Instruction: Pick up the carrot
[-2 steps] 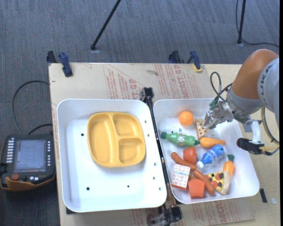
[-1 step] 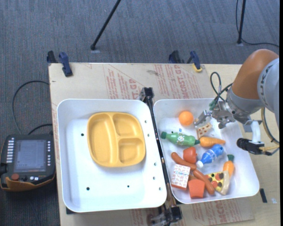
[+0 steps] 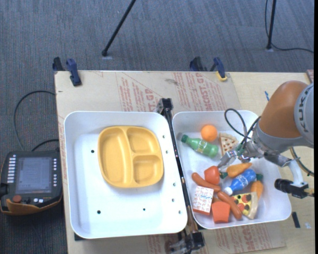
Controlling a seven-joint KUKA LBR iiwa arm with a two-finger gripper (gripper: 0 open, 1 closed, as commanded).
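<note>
Overhead slanted view of the bench (image 3: pixel 111 91) with two shallow white bins side by side. The left bin (image 3: pixel 85 216) carries a yellow divided plate (image 3: pixel 131 156). The right bin (image 3: pixel 278 213) holds a heap of toy foods: an orange fruit (image 3: pixel 209 132) and a green bottle (image 3: pixel 200 145) on the far side, a waffle-patterned wedge (image 3: pixel 228 141) beside them, a red tomato-like piece (image 3: pixel 212 174), a blue-and-white bottle (image 3: pixel 240 181), a sausage (image 3: pixel 204 181), a small printed carton (image 3: pixel 203 200), a red block (image 3: pixel 220 211) and a pizza slice (image 3: pixel 246 201) toward the near edge. The arm enters from the right, and its end effector (image 3: pixel 238 155) sits low in the right bin, just at the far-left end of the carrot (image 3: pixel 239 169), an orange tapered piece lying roughly left to right between the tomato-like piece and the blue-and-white bottle. The fingers appear parted and astride the carrot's far side, but whether they have closed on it cannot be told. The step in hand is judged to be the final descent or closing of the grasp. The next move calls for a firm closure across the carrot's narrow width, then a straight lift that does not drag the neighbouring bottle.
</note>
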